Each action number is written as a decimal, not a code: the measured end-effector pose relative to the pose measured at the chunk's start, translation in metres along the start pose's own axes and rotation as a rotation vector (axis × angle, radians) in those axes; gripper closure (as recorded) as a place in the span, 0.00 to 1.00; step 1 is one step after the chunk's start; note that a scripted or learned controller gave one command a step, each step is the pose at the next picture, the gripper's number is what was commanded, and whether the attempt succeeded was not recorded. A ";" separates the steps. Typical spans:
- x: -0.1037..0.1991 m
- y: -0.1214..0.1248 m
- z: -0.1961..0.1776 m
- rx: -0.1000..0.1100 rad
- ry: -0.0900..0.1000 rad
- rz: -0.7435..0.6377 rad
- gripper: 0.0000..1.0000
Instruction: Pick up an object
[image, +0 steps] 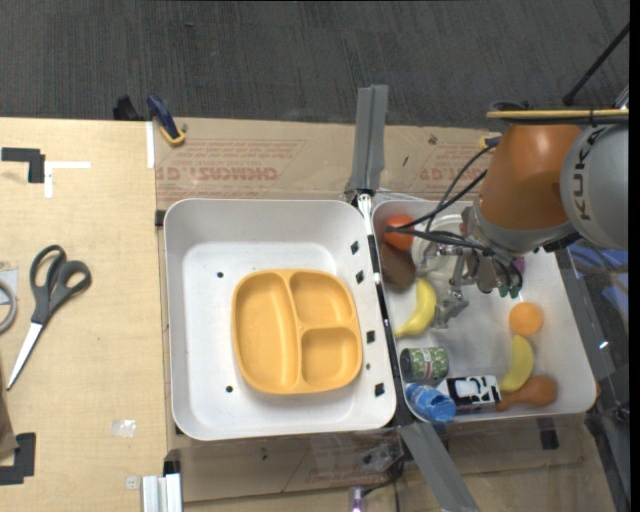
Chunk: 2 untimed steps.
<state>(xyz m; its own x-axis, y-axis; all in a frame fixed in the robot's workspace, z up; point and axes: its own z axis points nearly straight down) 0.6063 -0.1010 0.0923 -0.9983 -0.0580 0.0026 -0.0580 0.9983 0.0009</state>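
The right bin (575, 330) holds several objects. A yellow banana (418, 308) lies at its left, with a brown object (398, 270) and a red-orange object (398, 232) behind it. Along the front are a green can (424, 363), a blue item (432, 402) and a black-and-white box (472, 390). An orange ball (525, 319), a second banana (517, 363) and an orange-brown item (540, 390) lie at the right. My gripper (465, 288) hangs low over the middle of this bin, just right of the first banana. Nothing is visibly held.
The left bin (190, 330) bears a yellow divided plate (297, 330). Scissors (45, 290) lie on the bench at far left. A grey divider bar (368, 140) stands between the bins at the back. The arm's orange band (530, 175) overhangs the right bin's back.
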 end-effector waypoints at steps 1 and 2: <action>-0.003 -0.001 -0.012 0.004 -0.011 -0.001 1.00; 0.002 -0.034 -0.204 0.002 -0.008 -0.045 1.00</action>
<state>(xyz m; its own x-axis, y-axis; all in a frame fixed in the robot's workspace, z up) 0.6068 -0.1348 0.2958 -0.9946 -0.1032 -0.0052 -0.1032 0.9947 -0.0012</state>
